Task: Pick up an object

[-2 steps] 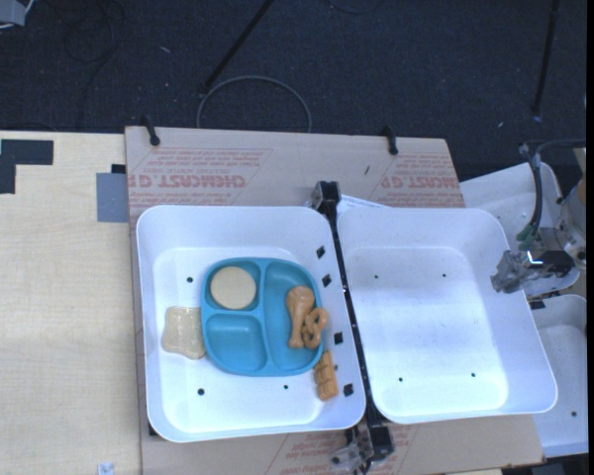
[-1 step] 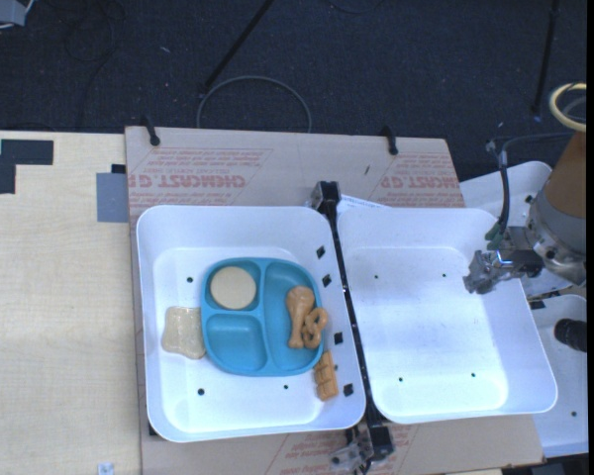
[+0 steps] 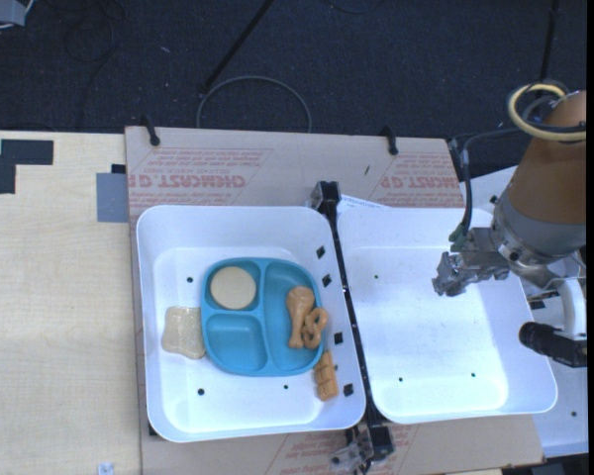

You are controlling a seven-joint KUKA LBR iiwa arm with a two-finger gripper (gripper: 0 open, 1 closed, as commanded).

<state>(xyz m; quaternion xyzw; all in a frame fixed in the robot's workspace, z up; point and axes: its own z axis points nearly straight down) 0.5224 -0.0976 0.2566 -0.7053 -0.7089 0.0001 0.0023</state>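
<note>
- You had the gripper hanging over the right bin, near that bin's 3 o'clock side, with the grey arm reaching in from the right.
- The view was too small and dark at the tip to show the gripper's state, so you could not tell it.
- Nothing showed between its tips, so you should not have counted anything as held.
- Everything worth picking lay in the left bin, well apart from the gripper.
- A blue divided tray sat in the middle of that bin.
- A round tan disc lay in the tray's 11 o'clock compartment; it looked flat and low, so your pinch would have found little edge.
- A knobbly tan pretzel-like piece filled the 3 o'clock compartment; it looked light and stiff, probably toy food, with loops and a narrow waist, and that waist was your best hold.
- A pale bread-like slab lay on the bin floor at the tray's 9 o'clock, touching its rim; flat, possibly soft, better taken across its short width.
- A small tan lumpy piece lay at the tray's 5 o'clock, just beside the bin wall, leaving you poor clearance there.
- The tray itself looked smooth and slippery, and wide for a pinch except at its rim.
</note>
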